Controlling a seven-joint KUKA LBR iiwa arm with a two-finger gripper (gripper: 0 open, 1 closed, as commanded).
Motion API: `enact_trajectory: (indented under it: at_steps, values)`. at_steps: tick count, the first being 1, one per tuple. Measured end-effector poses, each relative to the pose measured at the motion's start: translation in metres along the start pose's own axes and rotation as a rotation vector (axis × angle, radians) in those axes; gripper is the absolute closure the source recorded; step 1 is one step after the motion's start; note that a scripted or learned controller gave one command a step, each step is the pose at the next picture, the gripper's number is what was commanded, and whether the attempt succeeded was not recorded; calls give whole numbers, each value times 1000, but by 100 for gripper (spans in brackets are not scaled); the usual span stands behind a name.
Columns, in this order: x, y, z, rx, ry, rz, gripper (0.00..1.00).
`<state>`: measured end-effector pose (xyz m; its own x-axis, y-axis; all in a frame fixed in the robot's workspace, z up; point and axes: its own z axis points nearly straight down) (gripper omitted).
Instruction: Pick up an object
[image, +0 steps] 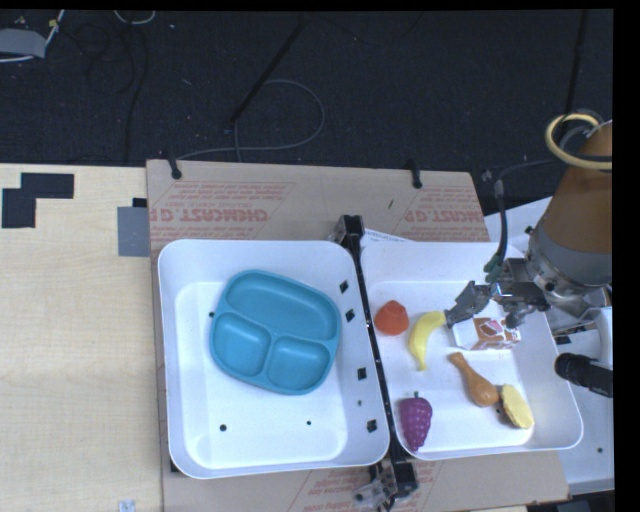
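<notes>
The end effector (490, 308) hovers spread — nothing between its fingers — with the small printed card (492, 332) lying flat just below it.

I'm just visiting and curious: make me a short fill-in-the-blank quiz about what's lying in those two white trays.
1. The divided plate in the left bin is ____ in colour.
2. The banana lies in the ____ bin.
3. Between the banana and the divider lies a round ____ fruit.
4. The gripper hovers over a small white ____.

Missing words: blue; right; orange; card
</notes>
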<state>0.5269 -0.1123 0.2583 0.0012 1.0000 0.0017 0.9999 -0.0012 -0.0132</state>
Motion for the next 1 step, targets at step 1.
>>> enact_trajectory:
  at_steps: [1]
  values:
    - [0, 2, -6, -12, -2, -2, 0]
